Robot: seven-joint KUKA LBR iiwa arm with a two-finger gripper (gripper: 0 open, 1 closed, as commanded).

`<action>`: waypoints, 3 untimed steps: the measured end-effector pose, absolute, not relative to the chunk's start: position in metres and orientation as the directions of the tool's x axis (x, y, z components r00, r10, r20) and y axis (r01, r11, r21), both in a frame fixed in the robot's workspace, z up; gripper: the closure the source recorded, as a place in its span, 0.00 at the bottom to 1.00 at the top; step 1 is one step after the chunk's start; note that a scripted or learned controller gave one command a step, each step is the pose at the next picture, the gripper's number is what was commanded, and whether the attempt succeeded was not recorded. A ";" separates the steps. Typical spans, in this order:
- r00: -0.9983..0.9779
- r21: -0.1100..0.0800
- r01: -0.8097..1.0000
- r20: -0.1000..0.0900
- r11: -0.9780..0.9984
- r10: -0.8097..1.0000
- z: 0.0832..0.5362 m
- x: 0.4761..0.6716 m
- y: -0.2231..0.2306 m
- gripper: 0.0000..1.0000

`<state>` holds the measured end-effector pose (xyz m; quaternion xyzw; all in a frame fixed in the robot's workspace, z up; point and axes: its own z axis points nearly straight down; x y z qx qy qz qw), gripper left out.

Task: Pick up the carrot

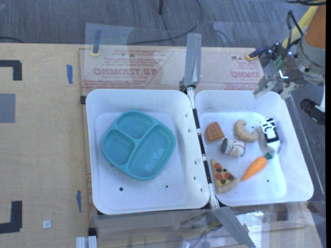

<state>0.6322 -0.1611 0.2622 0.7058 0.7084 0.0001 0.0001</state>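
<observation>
Camera view has the gripper (272, 84) up over the far right corner of the right bin (297, 190), and it carries nothing; whether it is spread or pressed together I cannot tell from this angle, with cables and fittings crowding the wrist. Below it, well apart, the carrot (254, 168) lies on the bin floor toward the near right corner, slanted, green tip pointing to the far right.

Just beside that green tip sits a black-and-white bottle (270, 134). A croissant (245, 130) and a small can (232, 148) lie nearer the bin's middle, a waffle (214, 132) by the left wall, and a pizza slice (223, 175) close to the carrot's pointed end. The left bin (98, 105) holds a teal divided plate (138, 144).

To do this well, I'd say the arm should travel toward the near edge, turn the wrist so the closing line crosses the carrot's slant, and come down on the thick orange middle, clear of bottle and pizza. A grab along its length would likely slip.
</observation>
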 end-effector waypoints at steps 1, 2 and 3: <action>0.132 -0.001 0.991 0.000 -0.132 0.991 0.169 0.594 -0.182 0.00; 0.164 0.035 0.986 -0.005 -0.164 0.986 0.121 0.553 -0.208 0.00; 0.084 0.008 0.996 0.001 -0.084 0.996 0.088 0.487 -0.184 0.00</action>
